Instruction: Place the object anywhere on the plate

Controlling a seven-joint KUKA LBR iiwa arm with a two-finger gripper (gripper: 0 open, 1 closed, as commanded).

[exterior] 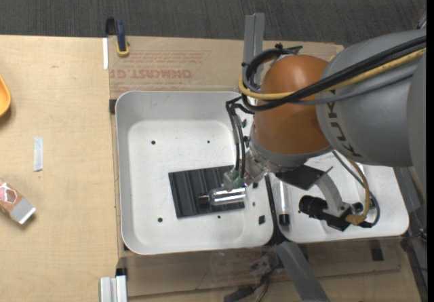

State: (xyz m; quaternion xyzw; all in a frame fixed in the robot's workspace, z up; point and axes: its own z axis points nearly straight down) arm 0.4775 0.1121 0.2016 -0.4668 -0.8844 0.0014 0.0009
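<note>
A black ribbed rectangular plate (193,192) lies flat in the front half of the left white bin (135,158). My gripper (224,197) is low over the plate's right end, with its silvery tip pointing left across the ribs. The grey arm and its orange band (288,114) reach in from the right and hide the wall between the two bins. A small greenish bit (234,175) shows by the wrist just above the plate's right edge; what it is cannot be made out. No separate object shows clearly at the gripper's tip.
The right white bin (390,216) is largely hidden under the arm. A cardboard sheet (163,66) lies behind the bins, with a blue and yellow clamp (119,37) on its edge. On the wooden bench to the left lie a small pale strip (38,155) and a wrapped bar (15,202).
</note>
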